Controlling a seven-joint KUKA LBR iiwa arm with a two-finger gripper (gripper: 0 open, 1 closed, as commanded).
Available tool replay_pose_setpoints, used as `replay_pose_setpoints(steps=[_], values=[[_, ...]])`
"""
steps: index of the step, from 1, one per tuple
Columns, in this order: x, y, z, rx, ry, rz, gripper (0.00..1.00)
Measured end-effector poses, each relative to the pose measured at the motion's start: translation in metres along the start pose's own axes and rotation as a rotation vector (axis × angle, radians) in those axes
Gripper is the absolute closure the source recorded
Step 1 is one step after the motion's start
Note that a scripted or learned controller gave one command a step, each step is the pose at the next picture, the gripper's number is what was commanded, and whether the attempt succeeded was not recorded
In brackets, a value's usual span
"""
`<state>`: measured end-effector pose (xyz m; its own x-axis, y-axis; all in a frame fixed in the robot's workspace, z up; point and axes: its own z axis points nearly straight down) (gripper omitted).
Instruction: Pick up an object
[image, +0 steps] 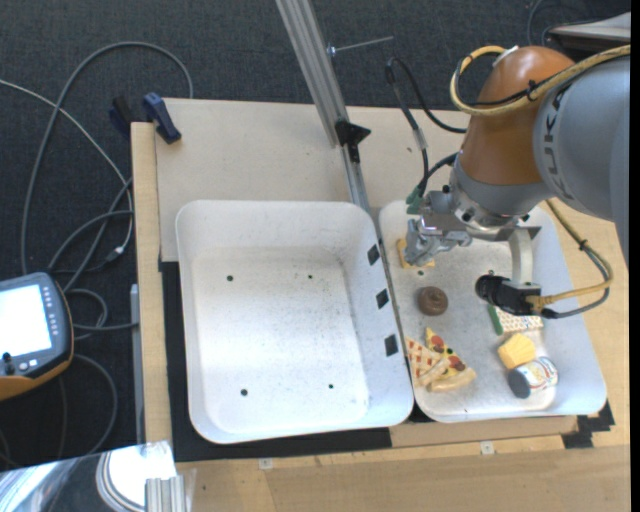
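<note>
Over the right bin (585, 375) the arm (530, 120) reaches down at its far end; the gripper (425, 243) sits at a yellow object (411, 256), grip state impossible to tell; reaching step, I judge; next, close and lift straight.

On the desk (250, 150), the large white bin (200, 240) sits left of the smaller white bin (575, 370). In the right bin, the round brown cookie (432, 299) lies centrally, the pizza slice toy (438, 364) nearer the front edge, the yellow block (517, 351) toward the front right corner.
</note>
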<state>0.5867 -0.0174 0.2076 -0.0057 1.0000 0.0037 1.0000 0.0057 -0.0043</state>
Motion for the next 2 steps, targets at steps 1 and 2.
replay_pose_setpoints(steps=[1,2], values=[[0.059,-0.018,-0.013,-0.001,0.001,-0.002,1.0],[0.11,-0.044,-0.028,0.0,0.0,-0.002,1.0]])
